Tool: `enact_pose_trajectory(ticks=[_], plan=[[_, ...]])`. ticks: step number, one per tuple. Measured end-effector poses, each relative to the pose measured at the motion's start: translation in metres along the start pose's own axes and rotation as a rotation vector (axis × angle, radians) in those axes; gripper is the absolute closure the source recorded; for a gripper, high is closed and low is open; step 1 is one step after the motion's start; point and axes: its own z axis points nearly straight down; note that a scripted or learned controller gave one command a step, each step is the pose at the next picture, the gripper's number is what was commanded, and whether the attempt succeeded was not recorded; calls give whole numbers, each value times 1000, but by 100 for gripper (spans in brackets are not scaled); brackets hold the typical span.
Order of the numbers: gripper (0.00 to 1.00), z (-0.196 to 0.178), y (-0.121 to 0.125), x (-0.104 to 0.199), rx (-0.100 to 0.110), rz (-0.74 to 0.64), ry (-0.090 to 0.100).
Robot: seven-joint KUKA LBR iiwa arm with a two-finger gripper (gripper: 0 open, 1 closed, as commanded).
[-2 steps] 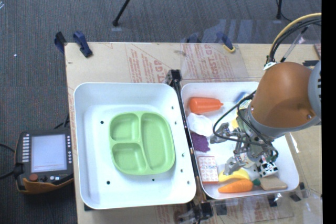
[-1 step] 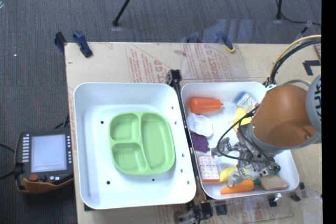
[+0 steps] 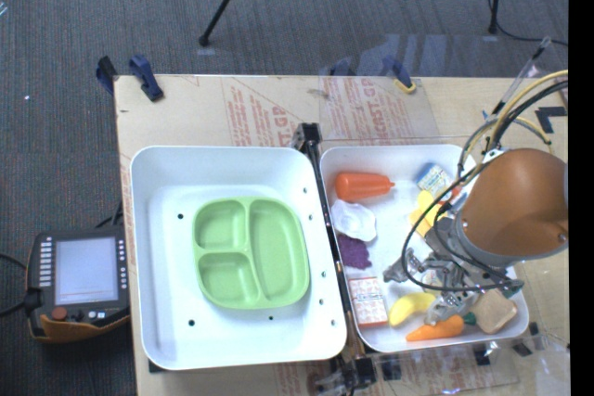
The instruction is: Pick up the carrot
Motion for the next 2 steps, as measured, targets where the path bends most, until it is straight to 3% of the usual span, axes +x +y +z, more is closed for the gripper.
enact_pose_trajectory(ticks=[1,2], plan=[[0,2,-6,8,-6,-382,1],[0,1,6,7,-2,-557,1]])
